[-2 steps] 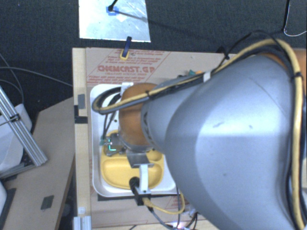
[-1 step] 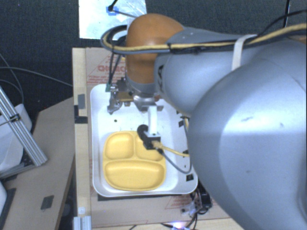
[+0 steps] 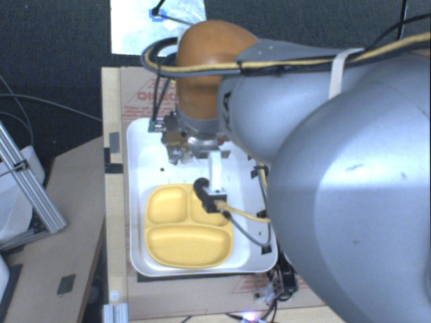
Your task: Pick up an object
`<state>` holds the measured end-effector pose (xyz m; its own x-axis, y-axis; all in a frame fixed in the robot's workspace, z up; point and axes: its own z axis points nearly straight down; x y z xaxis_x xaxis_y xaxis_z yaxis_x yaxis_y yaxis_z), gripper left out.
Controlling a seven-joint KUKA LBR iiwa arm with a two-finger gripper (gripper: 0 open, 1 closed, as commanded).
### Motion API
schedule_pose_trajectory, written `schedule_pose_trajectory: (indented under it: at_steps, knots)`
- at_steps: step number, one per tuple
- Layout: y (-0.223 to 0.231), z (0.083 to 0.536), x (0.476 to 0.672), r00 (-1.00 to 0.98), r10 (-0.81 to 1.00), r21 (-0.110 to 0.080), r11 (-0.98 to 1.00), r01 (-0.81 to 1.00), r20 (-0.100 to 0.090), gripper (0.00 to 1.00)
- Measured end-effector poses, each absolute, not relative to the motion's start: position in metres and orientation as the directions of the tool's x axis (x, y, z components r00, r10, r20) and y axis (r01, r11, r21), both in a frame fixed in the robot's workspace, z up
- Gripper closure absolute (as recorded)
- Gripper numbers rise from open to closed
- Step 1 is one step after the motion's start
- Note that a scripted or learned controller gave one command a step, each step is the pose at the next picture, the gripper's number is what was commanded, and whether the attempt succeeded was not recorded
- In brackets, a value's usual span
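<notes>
— Gripper (image 3: 192,150) first: where is it?
— Over the upper half of the white bin (image 3: 143,155), under the orange band (image 3: 202,52) of the grey arm (image 3: 337,180). Whether it is clenched or released, I cannot tell.
— And the thing to pick up?
— A yellow divided plate (image 3: 185,237) lies flat in the bin's lower half, just below the gripper in the view, its three compartments facing up.

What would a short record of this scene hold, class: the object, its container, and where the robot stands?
object: yellow plastic divided plate, three compartments, lying flat
container: shallow white bin
plate position: near half of the bin
gripper: over the bin's far half, beyond the plate
arm: grey arm with orange band, reaching in from the right and covering the bin's right side
</notes>
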<state>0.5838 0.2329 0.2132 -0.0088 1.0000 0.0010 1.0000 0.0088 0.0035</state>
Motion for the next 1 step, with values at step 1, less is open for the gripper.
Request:
schedule_pose_trajectory:
  at_steps: [1]
  knots:
    - [0.1991, 0.2822, 0.4835, -0.002, 1.000, 0.000, 0.002, 1.000, 0.003, 1.00]
